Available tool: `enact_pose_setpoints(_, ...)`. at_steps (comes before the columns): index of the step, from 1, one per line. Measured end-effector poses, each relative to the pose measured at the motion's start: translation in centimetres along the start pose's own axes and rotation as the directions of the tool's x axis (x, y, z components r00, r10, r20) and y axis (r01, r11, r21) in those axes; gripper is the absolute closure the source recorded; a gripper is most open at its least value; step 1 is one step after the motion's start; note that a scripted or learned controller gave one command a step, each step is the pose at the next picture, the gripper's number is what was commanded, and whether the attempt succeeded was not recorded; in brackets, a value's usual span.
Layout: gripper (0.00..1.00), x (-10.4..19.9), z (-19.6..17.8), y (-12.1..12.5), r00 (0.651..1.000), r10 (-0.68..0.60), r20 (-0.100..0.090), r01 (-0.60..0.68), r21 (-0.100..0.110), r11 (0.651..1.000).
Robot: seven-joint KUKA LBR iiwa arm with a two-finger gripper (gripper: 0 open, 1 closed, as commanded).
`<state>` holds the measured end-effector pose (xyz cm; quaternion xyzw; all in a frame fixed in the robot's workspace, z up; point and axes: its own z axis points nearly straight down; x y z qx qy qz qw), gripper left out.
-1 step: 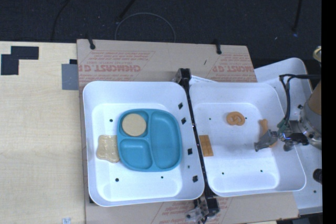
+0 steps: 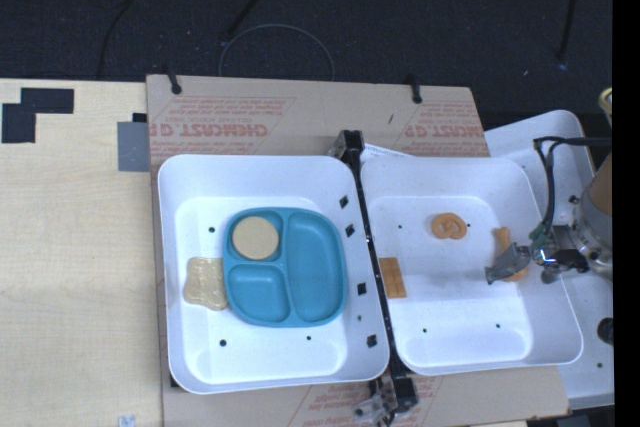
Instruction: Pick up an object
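Observation:
My gripper (image 2: 505,267) is low over the right side of the right bin (image 2: 470,355), reaching in from the right. It sits at the lower end of a small orange-brown stick (image 2: 499,239), whose lower part it hides. Whether it touches the stick is unclear. An orange curled ring-shaped piece (image 2: 449,227) lies to the left of it on the bin floor. A tan rectangular piece (image 2: 391,277) rests by the divider between the bins.
The left bin (image 2: 190,355) holds a blue compartment tray (image 2: 310,265) with a round tan disc (image 2: 254,237) in its upper-left compartment. A pale yellow piece (image 2: 205,283) lies against the tray's left side. Cables (image 2: 548,185) hang by the arm at the right.

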<state>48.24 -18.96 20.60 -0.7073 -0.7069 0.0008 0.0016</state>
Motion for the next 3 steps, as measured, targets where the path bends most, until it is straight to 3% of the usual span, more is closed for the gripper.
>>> enact_pose_setpoints(2, 0.0, 0.0, 11.7, -0.6, 1.0, -0.001, -0.002, 0.001, 0.004, 1.0)
enact_pose_setpoints(3, 1.0, -0.1, 10.4, -0.5, 1.0, 0.004, -0.002, -0.004, 0.001, 1.0)
